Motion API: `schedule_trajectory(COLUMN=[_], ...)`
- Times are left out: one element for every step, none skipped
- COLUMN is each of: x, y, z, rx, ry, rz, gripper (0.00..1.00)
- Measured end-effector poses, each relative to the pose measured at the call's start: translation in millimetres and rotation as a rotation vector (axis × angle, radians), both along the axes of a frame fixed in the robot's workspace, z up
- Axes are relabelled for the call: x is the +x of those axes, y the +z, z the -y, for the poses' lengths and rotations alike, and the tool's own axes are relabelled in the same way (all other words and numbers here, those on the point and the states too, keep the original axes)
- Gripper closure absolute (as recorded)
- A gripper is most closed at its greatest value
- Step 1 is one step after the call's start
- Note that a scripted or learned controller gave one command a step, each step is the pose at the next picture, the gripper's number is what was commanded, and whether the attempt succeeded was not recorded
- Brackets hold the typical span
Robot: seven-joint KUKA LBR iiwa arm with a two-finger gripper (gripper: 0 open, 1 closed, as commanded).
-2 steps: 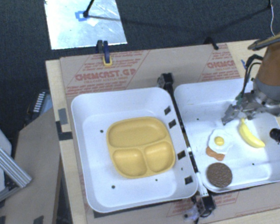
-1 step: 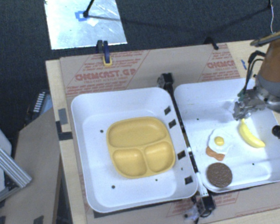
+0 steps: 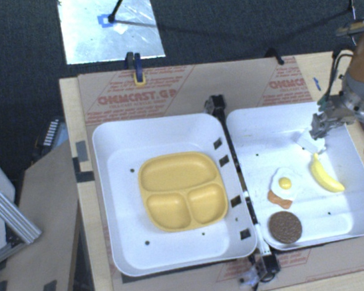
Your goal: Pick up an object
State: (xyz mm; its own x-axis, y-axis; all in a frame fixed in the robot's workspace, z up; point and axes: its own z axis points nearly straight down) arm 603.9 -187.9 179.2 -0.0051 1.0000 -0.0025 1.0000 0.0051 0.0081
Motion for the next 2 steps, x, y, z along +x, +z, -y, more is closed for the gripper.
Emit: schedule_trajectory(x=[5.2, 6.5], y=[45.3, 69.5], z=[-3.3, -3.0], rx=[0.0, 0.0], ry=[0.001, 0.001], rz=[-0.001, -0.002], gripper=[1.0, 1.0])
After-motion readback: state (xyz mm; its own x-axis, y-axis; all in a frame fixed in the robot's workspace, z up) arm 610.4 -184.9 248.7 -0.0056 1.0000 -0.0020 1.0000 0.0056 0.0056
